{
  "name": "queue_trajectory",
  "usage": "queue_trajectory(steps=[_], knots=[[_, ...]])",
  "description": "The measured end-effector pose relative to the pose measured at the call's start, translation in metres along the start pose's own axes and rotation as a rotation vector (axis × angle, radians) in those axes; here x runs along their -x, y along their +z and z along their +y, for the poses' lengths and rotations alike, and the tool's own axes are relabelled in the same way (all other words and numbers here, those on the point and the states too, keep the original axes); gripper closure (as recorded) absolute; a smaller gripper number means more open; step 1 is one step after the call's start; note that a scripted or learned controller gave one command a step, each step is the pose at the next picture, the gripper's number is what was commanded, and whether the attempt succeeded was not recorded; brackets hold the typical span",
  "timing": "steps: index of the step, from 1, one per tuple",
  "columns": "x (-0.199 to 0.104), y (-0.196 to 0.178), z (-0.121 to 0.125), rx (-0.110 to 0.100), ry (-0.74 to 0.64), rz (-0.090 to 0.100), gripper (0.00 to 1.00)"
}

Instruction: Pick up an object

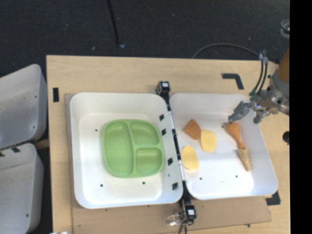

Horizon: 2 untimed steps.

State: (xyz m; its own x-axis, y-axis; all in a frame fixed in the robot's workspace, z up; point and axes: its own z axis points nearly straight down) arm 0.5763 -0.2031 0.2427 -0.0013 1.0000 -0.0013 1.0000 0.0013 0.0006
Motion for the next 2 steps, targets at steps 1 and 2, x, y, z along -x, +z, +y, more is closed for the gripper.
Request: queue_trajectory(steps=[1,2], knots=[[-0.002,0.062,0.003,-0.004,0.001,0.000,0.00],[-0.004,0.108,0.009,-0.003,-0.001,0.000,0.00]])
